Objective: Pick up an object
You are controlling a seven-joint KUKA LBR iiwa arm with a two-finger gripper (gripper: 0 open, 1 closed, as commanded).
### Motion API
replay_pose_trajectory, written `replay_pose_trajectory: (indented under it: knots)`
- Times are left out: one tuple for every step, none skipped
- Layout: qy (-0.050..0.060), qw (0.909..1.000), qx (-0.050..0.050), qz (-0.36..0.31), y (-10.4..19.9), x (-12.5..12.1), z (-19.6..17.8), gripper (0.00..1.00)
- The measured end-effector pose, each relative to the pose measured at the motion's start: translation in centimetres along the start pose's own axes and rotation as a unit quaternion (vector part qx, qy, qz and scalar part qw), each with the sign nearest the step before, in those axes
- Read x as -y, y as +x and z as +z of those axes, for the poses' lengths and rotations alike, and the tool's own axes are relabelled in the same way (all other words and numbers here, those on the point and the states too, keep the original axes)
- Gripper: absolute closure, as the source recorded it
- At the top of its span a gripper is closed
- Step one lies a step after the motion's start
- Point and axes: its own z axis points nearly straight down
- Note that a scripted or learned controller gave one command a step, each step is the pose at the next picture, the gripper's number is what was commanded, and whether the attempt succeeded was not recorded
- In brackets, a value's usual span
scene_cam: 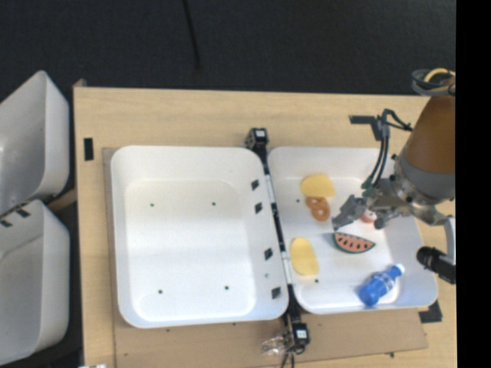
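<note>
My gripper [359, 218] hangs over the right bin [414, 282], just above the watermelon slice [354, 242]. Its two dark fingers are spread apart, so it is open. A small red and white thing [369, 218] lies between the fingers, with neither finger closed on it. A brown ring-shaped piece [319, 208] sits just left of the gripper, with a yellow piece [317, 184] behind it. Another yellow piece [304, 257] lies near the bin's left wall. A blue bottle [380, 284] rests at the front right.
The left bin [123, 205] sits beside the right one, with a ridge with black clips [270, 221] between them. The arm's orange band and grey body [431, 148] stand over the right bin's far right side. White boxes [27, 205] stand at the left of the bench.
</note>
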Motion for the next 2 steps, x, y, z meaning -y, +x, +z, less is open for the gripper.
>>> replay_pose_trajectory:
  knots:
    - [0.001,1.0,0.0,0.001,2.4,-0.2,13.3,0.0]
    - [-0.008,1.0,0.002,-0.001,3.8,-8.0,13.4,0.0]
